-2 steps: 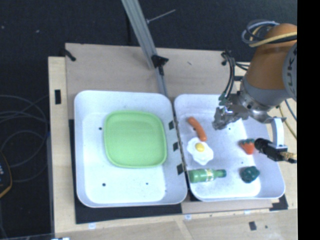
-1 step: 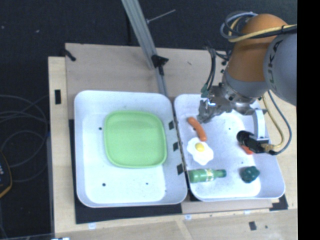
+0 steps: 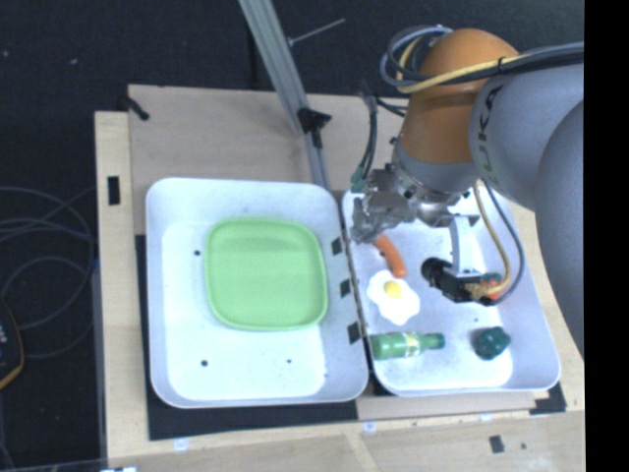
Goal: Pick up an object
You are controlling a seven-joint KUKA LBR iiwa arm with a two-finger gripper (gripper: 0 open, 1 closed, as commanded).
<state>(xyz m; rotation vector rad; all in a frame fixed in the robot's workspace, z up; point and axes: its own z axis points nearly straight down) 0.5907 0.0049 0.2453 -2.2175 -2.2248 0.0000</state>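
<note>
Judging the small orange sausage (image 3: 392,255) — lying in the right bin (image 3: 536,357) just below the gripper (image 3: 371,216), above the fried egg (image 3: 393,299) — I expect it light, smooth and rollable, best pinched across its middle, though I cannot tell the hand's state.

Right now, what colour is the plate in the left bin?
Light green; the plate shows clearly in the camera view, lying flat in the left bin.

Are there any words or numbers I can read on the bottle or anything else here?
No words or numbers can be read anywhere.
The green bottle has a label too blurry to read.
The green plate, sausage and fried egg carry no writing.
</note>
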